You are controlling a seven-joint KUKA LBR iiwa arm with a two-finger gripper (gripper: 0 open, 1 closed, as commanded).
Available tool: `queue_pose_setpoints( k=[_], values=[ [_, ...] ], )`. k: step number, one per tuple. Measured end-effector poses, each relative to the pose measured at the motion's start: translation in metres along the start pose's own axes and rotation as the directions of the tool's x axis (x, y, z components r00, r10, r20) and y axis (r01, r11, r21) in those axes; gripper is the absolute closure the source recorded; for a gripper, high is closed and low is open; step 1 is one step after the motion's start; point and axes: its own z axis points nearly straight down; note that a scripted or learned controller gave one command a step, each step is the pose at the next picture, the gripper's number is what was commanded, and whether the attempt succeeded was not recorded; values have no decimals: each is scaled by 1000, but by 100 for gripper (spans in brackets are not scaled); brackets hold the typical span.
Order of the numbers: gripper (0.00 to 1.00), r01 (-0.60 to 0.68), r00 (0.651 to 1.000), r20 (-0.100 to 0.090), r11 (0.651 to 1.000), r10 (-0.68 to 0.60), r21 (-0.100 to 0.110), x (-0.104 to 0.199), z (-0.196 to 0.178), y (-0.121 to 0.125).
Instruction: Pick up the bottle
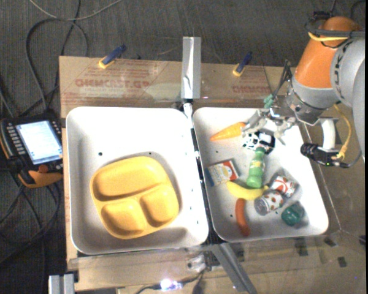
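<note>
1. Bottle (256,168): green, lying in the right bin (319,216), just below and slightly left of the jaws in the frame, near but seemingly apart from them.
2. Jaws (268,122): hanging over the upper part of the right bin, right of centre in the frame; too cluttered by metal and wiring to tell how far open. Nothing visibly held between them.
3. Directly beneath the jaws: a small black-and-white object (257,141), touching or nearly touching the bottle's upper end; cannot tell which.
4. Long axis of the bottle: close to vertical in the frame, cap end up toward the jaws, base resting against the banana (244,192) lower down.
5. Judged need for the coming move: a short shift toward the lower left of the frame, with the fingers set across the bottle's narrow width, to its left and right.
6. Crowding around the target: a small carton (222,173) just left, a carrot (227,131) upper left, a red-and-white can (275,197) lower right, a dark green object (293,214) beyond that, a sausage (241,216) at the bottom.
7. Further out: yellow divided tray (137,196) in the left bin (80,164), well apart from the action, on the worktop (135,81).
</note>
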Motion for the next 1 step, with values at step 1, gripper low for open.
queue_pose_setpoints(
  k=[1],
  values=[
    [0,97,995,2,995,-97,-6,-5,89,-42]
  ],
)
